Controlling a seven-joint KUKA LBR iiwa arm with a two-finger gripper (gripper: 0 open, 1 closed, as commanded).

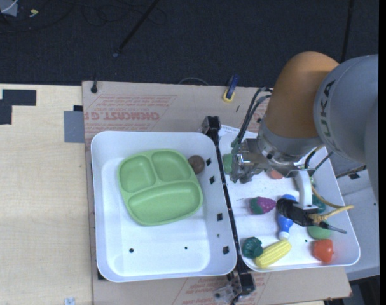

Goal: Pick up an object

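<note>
Grey arm (345, 107), "KUKA" lettering

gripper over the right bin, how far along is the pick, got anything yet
Done: the arm has brought the gripper to the upper left part of the right bin. In hand: nothing visibly held; whether its fingers have closed cannot be told. Left: the grasp and the lift. The purple toy, yellow corn and red toy lie on the bin floor; the green tray sits in the left bin.
</note>
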